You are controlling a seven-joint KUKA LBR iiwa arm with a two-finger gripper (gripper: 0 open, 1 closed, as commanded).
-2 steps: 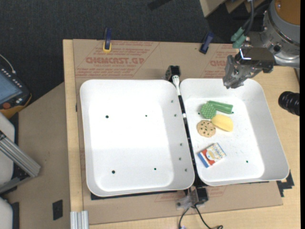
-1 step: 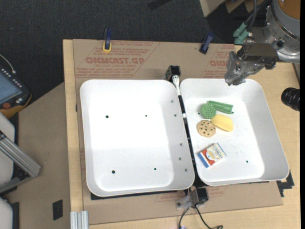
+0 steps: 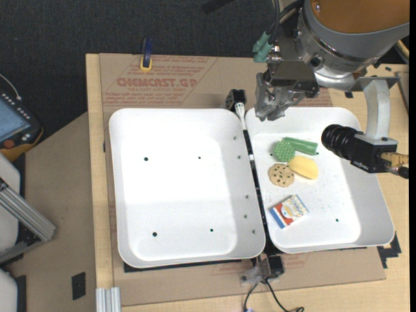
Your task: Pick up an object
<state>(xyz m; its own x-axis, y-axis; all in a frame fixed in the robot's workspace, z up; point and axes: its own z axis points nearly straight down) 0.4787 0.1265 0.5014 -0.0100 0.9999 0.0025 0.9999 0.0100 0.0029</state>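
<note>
Bench inventory, left to right, placed relative to the divider [image 3: 249, 155] where the two bins meet. Far left of the divider, off the bench: a dark device with a blue screen [image 3: 12, 123] and, below it, a grey metal rail [image 3: 26, 208]. One brown cardboard sheet [image 3: 162, 77] underlies both bins; a blue-and-yellow clip [image 3: 147, 56] sits on its far edge, well left of the divider. Bins, two, white and shallow: the left bin [image 3: 175, 187] touches the divider's left side and shows bare floor with four small dark dots; the right bin [image 3: 338, 207] touches its right side and holds four objects. Just right of the divider, near its middle: one green brush [image 3: 292, 148] with a round bristled head and a handle pointing right; below it one round cookie [image 3: 281, 175], with one yellow piece [image 3: 304, 168] touching the cookie's right edge; nearer the front, one red, white and blue packet [image 3: 288, 210], lying apart from the others. Gripper [image 3: 272, 109]: one, hanging above the right bin's far left corner, just right of the divider's far end, nothing between its fingers; how far apart they stand cannot be told. A black camera [image 3: 354, 147] juts in over the bin's right side, beyond the brush handle. Two small black clamps, one at each end of the divider.
</note>
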